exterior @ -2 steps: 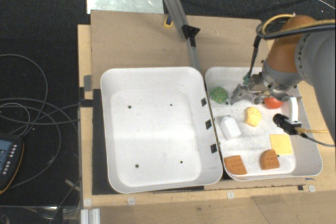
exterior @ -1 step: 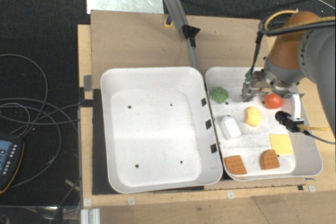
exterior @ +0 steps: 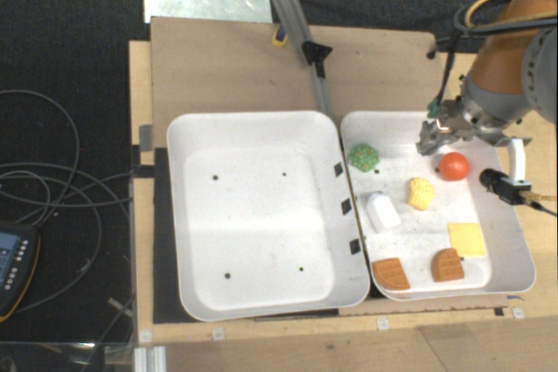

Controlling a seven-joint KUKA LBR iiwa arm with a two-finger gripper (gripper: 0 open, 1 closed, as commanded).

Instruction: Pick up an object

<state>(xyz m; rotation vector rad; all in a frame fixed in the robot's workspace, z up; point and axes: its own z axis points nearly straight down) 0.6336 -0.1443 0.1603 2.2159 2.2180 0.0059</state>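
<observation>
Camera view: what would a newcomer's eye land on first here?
Probably the cluster of small coloured items in the right bin: a red ball at the back, beside it a green lump near the divide, and a yellow block toward the front. Next, the arm's gripper just above and left of the red ball. The left bin looks plain white by contrast.

Arm (exterior: pixel 523 57) cut by right edge; claw (exterior: pixel 432 138) fingers indistinct.

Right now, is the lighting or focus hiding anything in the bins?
Camera view: lighting is even with soft shadows, the white right bin looks bright but not blown out; the gripper is dark and slightly blurred; the red ball and green piece read clearly.
</observation>
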